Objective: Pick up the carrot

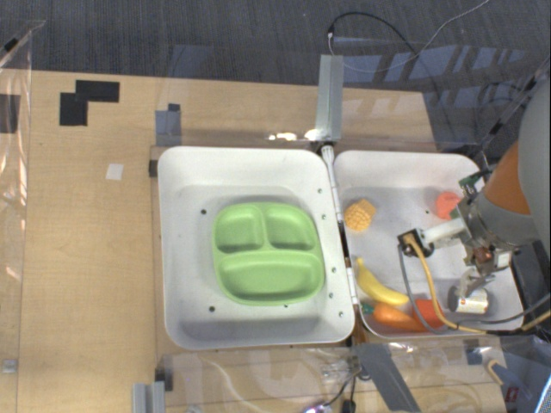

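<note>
We see the carrot [398,317] against the right bin's [387,175] near wall, just beside the banana [381,287]. The gripper [479,275] hangs close by, and we cannot tell its grip.

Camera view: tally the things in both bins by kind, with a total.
Green divided plate: 1
Corn cob: 1
Banana: 1
Carrot: 1
Small red food item: 1
Total: 5, leaving out an unclear red patch beside the carrot.

The long orange carrot [396,317] lies tight against the near wall of the right shallow white bin [387,169]. A curved yellow banana [380,287] presses on the carrot's far-left side, and a small red piece [428,310] crowds its right end. Farther beyond the carrot, the bin floor is bare.
</note>
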Robot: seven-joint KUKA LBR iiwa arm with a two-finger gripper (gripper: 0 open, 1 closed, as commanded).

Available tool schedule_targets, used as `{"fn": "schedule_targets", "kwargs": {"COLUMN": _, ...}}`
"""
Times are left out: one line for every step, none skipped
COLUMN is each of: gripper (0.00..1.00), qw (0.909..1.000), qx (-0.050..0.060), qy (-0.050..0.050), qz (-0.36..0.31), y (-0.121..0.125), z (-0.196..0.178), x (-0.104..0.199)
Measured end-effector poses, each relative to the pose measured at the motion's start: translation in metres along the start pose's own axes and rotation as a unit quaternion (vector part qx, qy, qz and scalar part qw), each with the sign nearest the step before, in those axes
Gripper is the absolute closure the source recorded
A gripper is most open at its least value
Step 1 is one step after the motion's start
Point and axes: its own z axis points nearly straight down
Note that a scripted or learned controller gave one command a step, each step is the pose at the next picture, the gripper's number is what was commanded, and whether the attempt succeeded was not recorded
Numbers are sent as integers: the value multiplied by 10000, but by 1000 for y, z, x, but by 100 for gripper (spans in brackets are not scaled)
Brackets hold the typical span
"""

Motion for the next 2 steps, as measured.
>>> {"fn": "schedule_targets", "kwargs": {"gripper": 100, "qw": 10000, "qx": 8, "qy": 1, "qz": -59, "y": -1, "z": -10, "x": 1}}
{"fn": "schedule_targets", "kwargs": {"gripper": 0, "qw": 10000, "qx": 8, "qy": -1, "qz": -61, "y": -1, "z": -10, "x": 1}}
